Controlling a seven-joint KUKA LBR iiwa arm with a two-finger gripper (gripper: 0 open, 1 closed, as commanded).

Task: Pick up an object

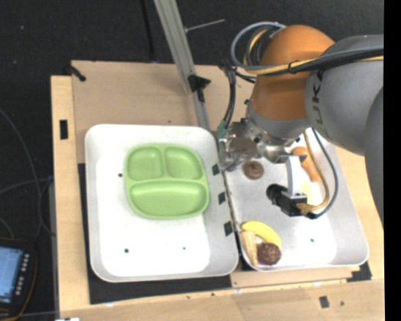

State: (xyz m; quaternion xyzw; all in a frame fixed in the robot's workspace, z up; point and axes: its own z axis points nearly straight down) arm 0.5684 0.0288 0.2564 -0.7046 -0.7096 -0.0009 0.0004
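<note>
Orange band and grey shell of the arm loom over the upper right, hiding the far end of the right bin. The back wall there can't be seen. The arm itself is cut off at the right, so only its last stretch shows, bent down and to the left. Its wrist points down into the bin.

The gripper hangs low by the right bin's left wall, close to the seam between the two bins. It reads as a tangle of metal and cable, seen from above, and I can't tell whether it's open or closed.

Just beside it, to the right and a touch nearer the camera, sits a brown lump, small and round, too blurred to name. Touching the gripper or apart from it? Hard to say.

Further right, an orange piece pokes out from under the wrist, partly covered. A pale yellow bit lies below it, half hidden behind cable.

Down at the bin's near left corner, a banana curves over a dark red ball, and the two appear to touch.

Over in the left bin, a green plate with three compartments lies flat in full view, well apart from the arm. A metal pole slants up from the bench behind the bins, its top cut off.
</note>
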